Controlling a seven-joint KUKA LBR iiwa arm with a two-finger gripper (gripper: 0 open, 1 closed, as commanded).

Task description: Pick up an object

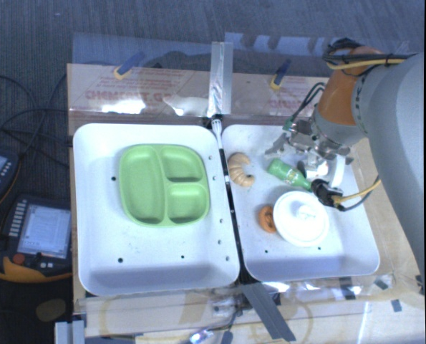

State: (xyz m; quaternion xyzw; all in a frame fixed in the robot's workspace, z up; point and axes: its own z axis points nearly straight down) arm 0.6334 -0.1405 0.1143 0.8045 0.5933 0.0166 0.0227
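Observation:
The right bin (pixel 356 253) holds a green bottle-like object (pixel 287 173), a tan croissant-shaped piece (pixel 240 170), a white round lidded container (pixel 301 217) and an orange piece (pixel 267 218) tucked against the container's left side. My gripper (pixel 307 165) reaches down from the right over the green object's right end, close to or touching it. The wrist's bulk hides the fingertips.
The left bin (pixel 98 249) carries a green divided plate (pixel 164 184). A metal divider (pixel 219 84) stands at the back between the bins. A black and yellow cable (pixel 345 196) loops off the wrist above the white container. Tablet devices lie on the floor at left.

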